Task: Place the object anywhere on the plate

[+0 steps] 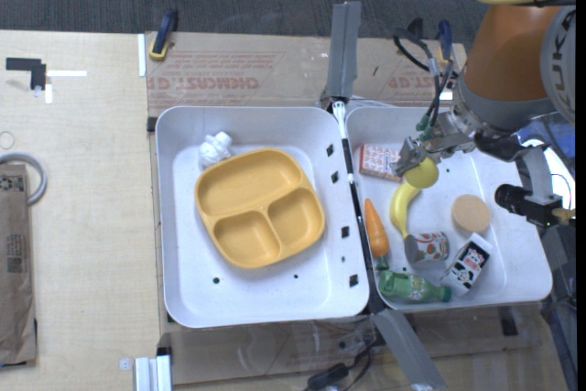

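We have the gripper (417, 162) low in the right bin (526, 284), at the upper end of the banana (403, 197), and we cannot tell how its jaws stand; to do this well we want a grip across the banana's thick middle, clear of the red box (377, 159) just beside it, and a straight lift. The yellow plate (260, 207) lies well apart in the left bin (183, 288), with a crumpled white thing (216, 146) at its far corner and tan bench (73, 224) around

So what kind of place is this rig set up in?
Probably a robotics lab or test cell, not a kitchen. Two white bins sit clamped on a plywood bench, the food looks like toy props such as the banana and carrot, and loose cables run behind.
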### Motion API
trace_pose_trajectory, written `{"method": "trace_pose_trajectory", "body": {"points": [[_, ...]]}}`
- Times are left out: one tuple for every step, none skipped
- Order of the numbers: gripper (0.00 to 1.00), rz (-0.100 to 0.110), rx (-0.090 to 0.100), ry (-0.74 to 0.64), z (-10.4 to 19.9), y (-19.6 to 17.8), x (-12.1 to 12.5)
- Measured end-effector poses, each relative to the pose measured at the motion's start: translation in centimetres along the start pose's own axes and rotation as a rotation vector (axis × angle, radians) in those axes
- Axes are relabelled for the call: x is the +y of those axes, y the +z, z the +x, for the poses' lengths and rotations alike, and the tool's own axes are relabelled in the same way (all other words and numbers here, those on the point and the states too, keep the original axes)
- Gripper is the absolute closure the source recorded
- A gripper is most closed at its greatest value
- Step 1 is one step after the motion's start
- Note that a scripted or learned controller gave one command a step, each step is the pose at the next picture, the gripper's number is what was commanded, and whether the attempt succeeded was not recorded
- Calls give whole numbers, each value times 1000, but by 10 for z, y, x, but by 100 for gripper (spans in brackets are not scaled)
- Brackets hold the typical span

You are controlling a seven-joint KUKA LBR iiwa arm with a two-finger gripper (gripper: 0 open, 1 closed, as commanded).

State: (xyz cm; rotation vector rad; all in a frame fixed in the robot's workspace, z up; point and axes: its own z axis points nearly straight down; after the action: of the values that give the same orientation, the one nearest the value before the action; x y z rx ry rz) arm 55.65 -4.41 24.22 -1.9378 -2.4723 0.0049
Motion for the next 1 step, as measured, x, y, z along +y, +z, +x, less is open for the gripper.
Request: {"method": "trace_pose_trajectory", "body": {"points": [[0, 0, 0, 1, 0, 0, 0]]}}
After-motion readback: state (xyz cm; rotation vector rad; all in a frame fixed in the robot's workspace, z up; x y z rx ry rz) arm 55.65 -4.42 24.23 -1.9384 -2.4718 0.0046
